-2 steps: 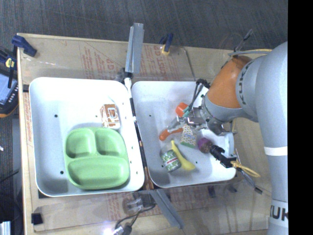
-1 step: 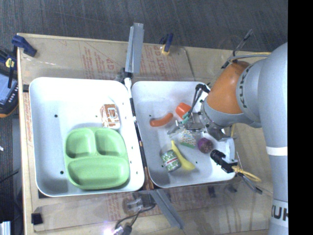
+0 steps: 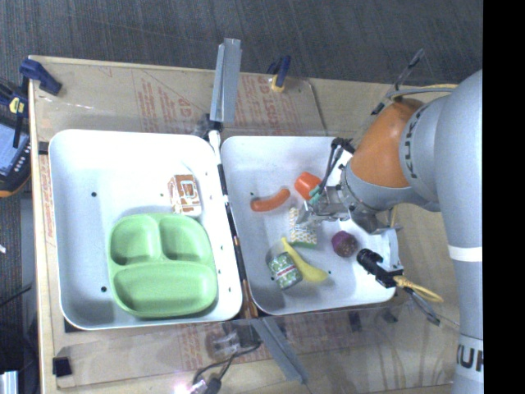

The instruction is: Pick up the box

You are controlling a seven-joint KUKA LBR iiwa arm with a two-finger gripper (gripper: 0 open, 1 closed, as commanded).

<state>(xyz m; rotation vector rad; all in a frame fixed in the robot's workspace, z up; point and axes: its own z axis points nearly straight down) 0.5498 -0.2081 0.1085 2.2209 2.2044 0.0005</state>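
A small white box with orange-brown print (image 3: 184, 194) lies in the left bin (image 3: 82, 162), just above the green tray. My gripper (image 3: 314, 213) is low in the right bin (image 3: 254, 158), well away from that box. It hangs right above a small pack with a green and white pattern (image 3: 302, 234), between an orange item (image 3: 308, 184) and that pack. I see nothing held in the gripper.
A green three-part tray (image 3: 162, 265) takes up the front of the left bin. The right bin also holds a red sausage (image 3: 271, 200), a yellow banana (image 3: 305, 266), a green can (image 3: 284, 271) and a dark purple round fruit (image 3: 344, 243).
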